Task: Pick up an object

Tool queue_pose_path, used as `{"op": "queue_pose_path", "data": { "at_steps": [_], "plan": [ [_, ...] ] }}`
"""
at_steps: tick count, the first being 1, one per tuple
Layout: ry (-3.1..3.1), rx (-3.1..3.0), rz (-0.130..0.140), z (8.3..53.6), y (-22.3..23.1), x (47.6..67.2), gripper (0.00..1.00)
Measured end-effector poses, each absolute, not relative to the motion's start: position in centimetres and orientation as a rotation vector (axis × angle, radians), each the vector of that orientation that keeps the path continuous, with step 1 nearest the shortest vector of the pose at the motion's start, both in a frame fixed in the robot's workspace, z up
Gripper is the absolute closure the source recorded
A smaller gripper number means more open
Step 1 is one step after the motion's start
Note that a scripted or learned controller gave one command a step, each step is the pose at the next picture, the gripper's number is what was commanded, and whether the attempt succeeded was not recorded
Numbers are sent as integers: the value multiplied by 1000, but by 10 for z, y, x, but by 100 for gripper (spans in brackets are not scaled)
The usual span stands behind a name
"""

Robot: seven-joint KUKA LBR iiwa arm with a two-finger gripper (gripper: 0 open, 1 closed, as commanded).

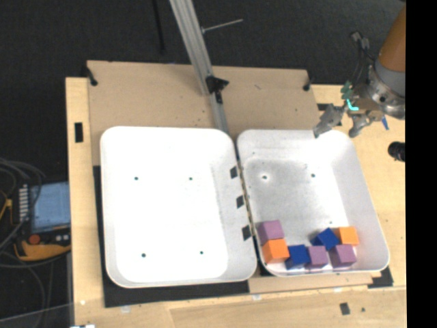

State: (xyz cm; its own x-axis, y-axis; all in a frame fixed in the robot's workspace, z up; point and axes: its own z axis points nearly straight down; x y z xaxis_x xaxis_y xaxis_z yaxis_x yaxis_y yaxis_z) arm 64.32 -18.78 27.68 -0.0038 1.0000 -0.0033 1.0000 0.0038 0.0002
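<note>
Foam-like blocks (311, 246): I'm reading them as light, stiff; flat sides suiting a pinch.
Gripper (339, 124): fingers spreading apart, gripping nothing.

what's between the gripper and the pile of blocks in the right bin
Bare white floor of the right bin. In the camera view, the gripper is over its far rim; the blocks cluster along its near edge.

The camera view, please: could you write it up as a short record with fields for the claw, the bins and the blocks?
claw: two-finger claw, fingers spread, nothing between them, above the far right corner of the right bin
right shallow white bin: holds all the blocks, clustered at its near edge
blocks: purple cubes, orange cubes, blue cubes
left shallow white bin: bare white floor visible
</note>
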Motion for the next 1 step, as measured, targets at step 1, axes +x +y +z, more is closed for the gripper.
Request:
{"op": "queue_pose_path", "data": {
  "at_steps": [1],
  "plan": [
    [2221, 2222, -6, 233, -191, 636, 0]
  ]
}}
